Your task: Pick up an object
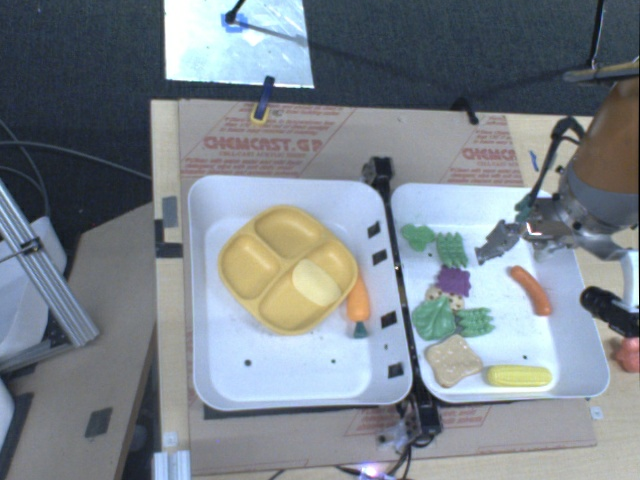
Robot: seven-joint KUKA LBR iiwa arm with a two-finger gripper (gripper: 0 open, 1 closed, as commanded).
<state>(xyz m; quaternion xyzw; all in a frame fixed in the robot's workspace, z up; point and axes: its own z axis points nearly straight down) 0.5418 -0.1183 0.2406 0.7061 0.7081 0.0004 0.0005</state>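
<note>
Camera view: the claw (497,240) is seen in the right bin (570,313), hanging open with nothing between its fingers, just left of an orange toy sausage (530,290) lying on the bin floor near the right wall. The sausage is judged the nearest candidate: light, stiff plastic, smooth and likely to roll or slip, so it is best taken across its narrow middle. It is short, rounded at both ends and laid at a slant. A toy toast slice (454,360) and a yellow corn cob (518,375) are seen nearer the front edge.
</note>
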